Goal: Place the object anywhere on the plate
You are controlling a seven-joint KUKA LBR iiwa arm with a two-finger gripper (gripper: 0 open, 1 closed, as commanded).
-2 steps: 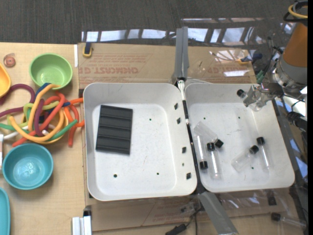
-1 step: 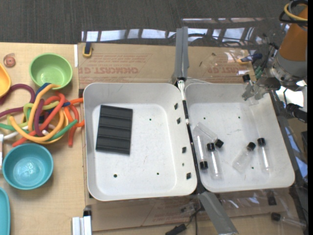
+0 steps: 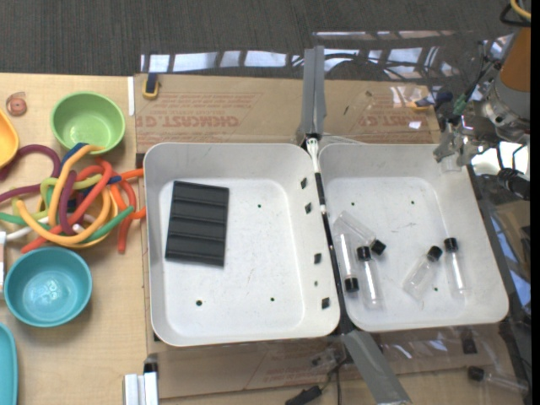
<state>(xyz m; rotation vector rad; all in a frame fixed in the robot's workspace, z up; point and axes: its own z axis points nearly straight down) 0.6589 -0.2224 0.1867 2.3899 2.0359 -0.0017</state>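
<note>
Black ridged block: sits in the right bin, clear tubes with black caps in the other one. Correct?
Not quite. The camera view shows the black ridged block lying in the left bin, toward its left side. The clear tubes with black caps are in the right bin.

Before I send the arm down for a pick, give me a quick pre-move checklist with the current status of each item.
1. Gripper clear of the bins: ok, it sits above the right bin's far right corner.
2. Finger state: cannot tell.
3. Objects to pick: ok, clear tubes with black caps lie loose in the right bin.
4. Nothing held already: cannot tell.
5. Plate to place on: not ok, the left bin holds just a black ridged pad.
</note>
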